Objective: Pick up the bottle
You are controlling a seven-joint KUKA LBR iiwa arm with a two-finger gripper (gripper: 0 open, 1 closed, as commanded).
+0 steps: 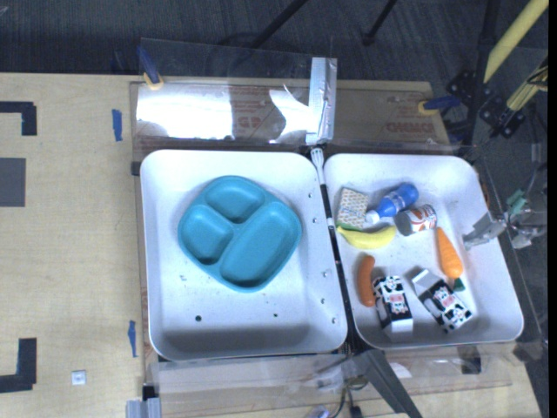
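Bottle (393, 204): lay tilted near the right bin's (496, 320) far edge, white cap toward the banana (365, 237).
Left bin (165, 320): held a blue divided plate (239, 231) at its middle.
Right bin: also held a can (416, 221), two carrots (449, 254) and two cow-patterned cartons (392, 301).
Gripper (492, 227): sat at the right bin's right edge; its opening could not be told.

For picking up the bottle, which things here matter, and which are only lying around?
Matter for the job:
- blue plastic bottle with white cap
- right white bin holding it

Only lying around:
- blue divided plate, left white bin
- yellow banana
- two orange carrots
- two black-and-white cartons
- small can
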